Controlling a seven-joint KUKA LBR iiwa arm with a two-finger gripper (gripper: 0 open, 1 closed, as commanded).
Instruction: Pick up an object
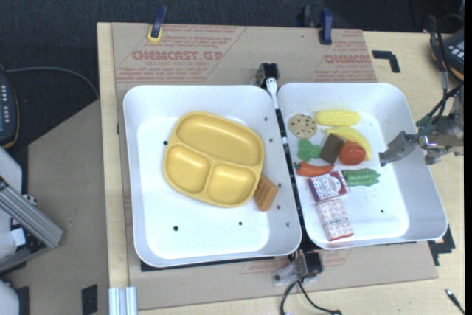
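My gripper reaches in from the right and hovers over the right part of the right bin, just right of the toy food and apart from it. The pile holds a round cookie, a yellow corn cob, a banana, a brown block, a red tomato, a green leafy piece, a red-orange chili, a green pepper and two red-and-white packets. The tomato is the nearest piece to the gripper.
The left bin holds a yellow divided plate with a small brown waffle piece against its lower right edge. The rims of both bins meet at the middle ridge. Cables and arm hardware sit at the far right.
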